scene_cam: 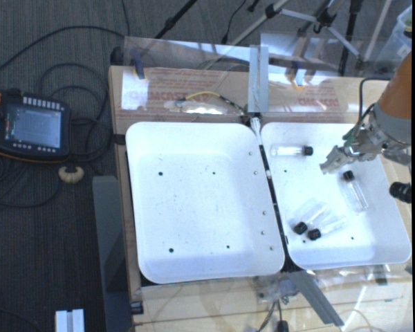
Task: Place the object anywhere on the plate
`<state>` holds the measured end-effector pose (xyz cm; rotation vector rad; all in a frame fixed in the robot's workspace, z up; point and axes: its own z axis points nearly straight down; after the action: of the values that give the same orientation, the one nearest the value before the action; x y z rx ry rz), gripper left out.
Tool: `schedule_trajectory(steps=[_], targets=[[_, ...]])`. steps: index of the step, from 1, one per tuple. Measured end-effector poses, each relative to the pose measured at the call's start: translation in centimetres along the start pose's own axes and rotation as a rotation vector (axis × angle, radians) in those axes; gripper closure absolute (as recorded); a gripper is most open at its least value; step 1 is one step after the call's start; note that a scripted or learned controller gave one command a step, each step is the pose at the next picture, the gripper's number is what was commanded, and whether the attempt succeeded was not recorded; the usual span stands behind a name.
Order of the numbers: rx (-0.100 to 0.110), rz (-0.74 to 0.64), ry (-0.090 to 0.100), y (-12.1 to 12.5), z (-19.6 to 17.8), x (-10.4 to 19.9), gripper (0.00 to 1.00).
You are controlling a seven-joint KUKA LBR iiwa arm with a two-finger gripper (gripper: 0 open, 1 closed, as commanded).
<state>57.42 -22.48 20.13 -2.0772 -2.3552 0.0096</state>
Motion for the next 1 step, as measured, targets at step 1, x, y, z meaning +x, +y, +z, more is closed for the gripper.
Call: schedule_trajectory(steps=[1], targets=[[0.000,0.000,0.000,0.00,0.00,-0.01,0.00]])
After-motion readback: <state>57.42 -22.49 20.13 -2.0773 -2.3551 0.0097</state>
